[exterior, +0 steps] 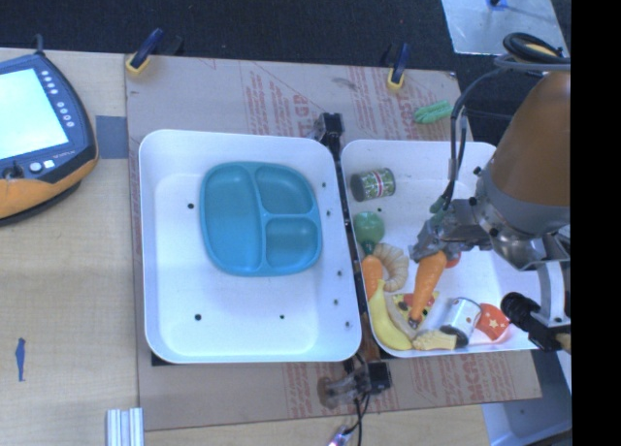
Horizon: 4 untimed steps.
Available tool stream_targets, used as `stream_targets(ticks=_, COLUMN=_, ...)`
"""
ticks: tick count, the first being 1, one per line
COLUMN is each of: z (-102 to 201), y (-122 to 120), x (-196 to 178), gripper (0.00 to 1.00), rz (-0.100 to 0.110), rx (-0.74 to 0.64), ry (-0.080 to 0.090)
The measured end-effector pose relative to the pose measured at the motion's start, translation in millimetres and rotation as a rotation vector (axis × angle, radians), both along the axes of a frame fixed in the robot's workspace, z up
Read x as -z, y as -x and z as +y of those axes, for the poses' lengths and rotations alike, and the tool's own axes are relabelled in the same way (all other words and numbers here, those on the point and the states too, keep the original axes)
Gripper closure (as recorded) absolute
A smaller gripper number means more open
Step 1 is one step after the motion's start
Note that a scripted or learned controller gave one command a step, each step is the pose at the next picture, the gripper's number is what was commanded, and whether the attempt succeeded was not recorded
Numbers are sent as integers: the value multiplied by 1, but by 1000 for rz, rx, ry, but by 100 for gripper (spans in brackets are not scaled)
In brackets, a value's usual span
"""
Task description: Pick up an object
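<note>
Camera view shows the right bin [412, 158] on the counter [68, 279], with the jaws [439, 248] closed on the top of a long orange carrot [425, 284]. It hangs tilted over a yellow banana [385, 328] near the bin's front edge.

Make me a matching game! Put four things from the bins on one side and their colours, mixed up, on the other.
Things:
1. plate
2. banana
3. carrot
4. can

Colours:
A. orange
B. green
C. blue
D. yellow

Pairs: 1-C, 2-D, 3-A, 4-B
</note>
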State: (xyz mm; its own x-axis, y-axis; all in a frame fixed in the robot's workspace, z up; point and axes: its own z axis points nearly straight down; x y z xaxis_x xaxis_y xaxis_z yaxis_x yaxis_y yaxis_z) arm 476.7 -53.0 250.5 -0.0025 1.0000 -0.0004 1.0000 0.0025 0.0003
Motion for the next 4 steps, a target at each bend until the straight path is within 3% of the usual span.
stream_targets(ticks=1, z=-7, y=0, x=-1, gripper=100, rz=-1, rx=1, ry=0)
stream_targets(ticks=2, z=24, y=-1, x=-8, gripper=100, rz=-3, rx=-1, ry=0)
stream_targets(ticks=4, z=-26, y=0, x=-2, gripper=100, rz=2, rx=1, ry=0)
